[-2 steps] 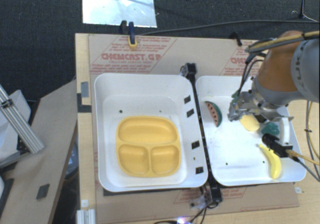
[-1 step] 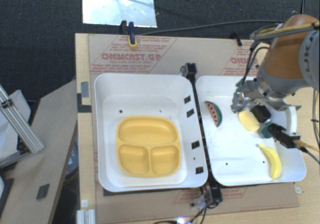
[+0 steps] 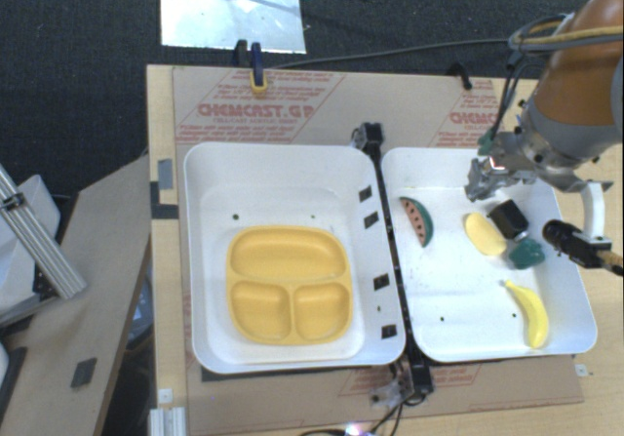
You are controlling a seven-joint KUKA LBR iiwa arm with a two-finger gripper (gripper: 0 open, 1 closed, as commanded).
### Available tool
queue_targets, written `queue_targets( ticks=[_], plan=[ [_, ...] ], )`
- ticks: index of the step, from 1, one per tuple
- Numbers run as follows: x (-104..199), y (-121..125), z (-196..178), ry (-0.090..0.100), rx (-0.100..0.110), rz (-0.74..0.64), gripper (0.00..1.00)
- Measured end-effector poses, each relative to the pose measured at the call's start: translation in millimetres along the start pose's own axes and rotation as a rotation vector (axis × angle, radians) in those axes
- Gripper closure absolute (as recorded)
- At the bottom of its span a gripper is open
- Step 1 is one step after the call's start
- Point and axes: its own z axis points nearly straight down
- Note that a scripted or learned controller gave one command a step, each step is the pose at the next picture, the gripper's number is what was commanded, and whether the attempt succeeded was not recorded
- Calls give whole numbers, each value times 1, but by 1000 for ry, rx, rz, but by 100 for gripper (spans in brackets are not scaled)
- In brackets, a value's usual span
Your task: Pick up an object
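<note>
On the bench (image 3: 292,93), two white bins (image 3: 283,171) sit; the pincer's (image 3: 485,180) grip state is unclear.

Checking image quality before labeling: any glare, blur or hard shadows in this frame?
Camera view: even, soft lighting; bins bright white, near overexposed; the arm at right looks soft and blurred; banana and yellow tray sharp; faint shadows under the toys.
</note>
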Motion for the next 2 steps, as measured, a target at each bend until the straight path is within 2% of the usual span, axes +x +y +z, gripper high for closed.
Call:
queue_targets(
  ticks=[2],
  plan=[
    [99, 5, 10, 3, 6, -5, 100]
  ],
)
